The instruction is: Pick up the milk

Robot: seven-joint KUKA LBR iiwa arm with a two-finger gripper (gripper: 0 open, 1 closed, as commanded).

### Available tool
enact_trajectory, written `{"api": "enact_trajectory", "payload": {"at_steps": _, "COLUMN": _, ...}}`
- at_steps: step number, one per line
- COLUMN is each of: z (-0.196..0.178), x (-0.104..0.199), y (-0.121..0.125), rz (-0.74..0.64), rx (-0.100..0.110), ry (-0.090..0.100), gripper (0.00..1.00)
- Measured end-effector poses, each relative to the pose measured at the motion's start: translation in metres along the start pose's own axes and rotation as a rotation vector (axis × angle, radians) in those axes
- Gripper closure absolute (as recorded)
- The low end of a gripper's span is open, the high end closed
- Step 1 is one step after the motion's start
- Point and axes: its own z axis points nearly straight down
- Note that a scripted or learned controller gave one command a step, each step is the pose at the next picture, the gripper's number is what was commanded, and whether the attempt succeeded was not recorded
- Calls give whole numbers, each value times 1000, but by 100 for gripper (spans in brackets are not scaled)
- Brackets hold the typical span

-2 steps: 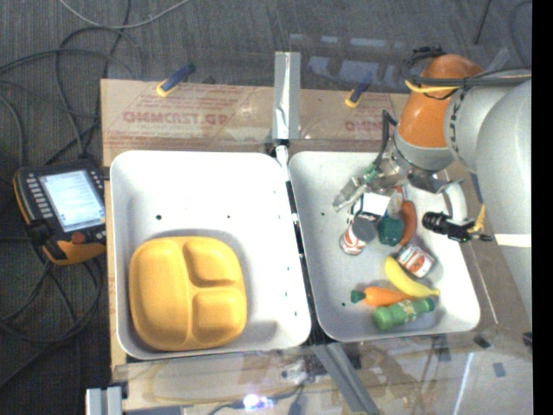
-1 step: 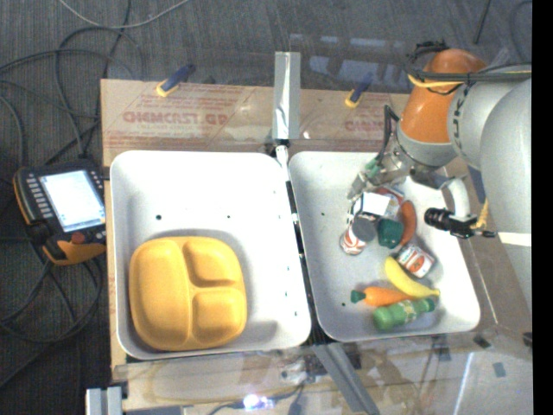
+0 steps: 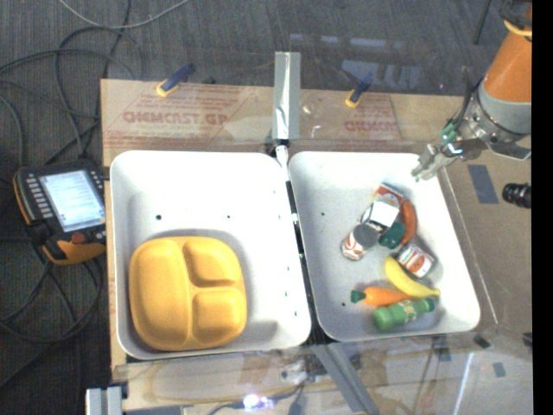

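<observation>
1. Approach step: the gripper [image 3: 429,164] hovered over the far right rim of the right bin [image 3: 328,301]; whether open or closed could not be told.
2. The milk [image 3: 384,212] lay mid-bin, ungrasped; the next move likely called for descent leftward and nearer.
3. A can [image 3: 355,245], banana [image 3: 409,280] and carrot [image 3: 384,296] crowded it; the yellow tray [image 3: 187,293] sat in the left bin.

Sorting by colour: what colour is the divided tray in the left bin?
Yellow; the divided tray shows plainly in the camera view.
</observation>
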Motion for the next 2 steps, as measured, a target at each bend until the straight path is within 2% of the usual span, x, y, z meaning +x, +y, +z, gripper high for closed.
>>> {"api": "enact_trajectory", "payload": {"at_steps": 1, "z": 0, "x": 0, "y": 0, "rz": 0, "rx": 1, "ry": 0, "gripper": 0}}
{"api": "enact_trajectory", "payload": {"at_steps": 2, "z": -9, "x": -13, "y": 25, "rz": -226, "rx": 0, "ry": -2, "gripper": 0}}
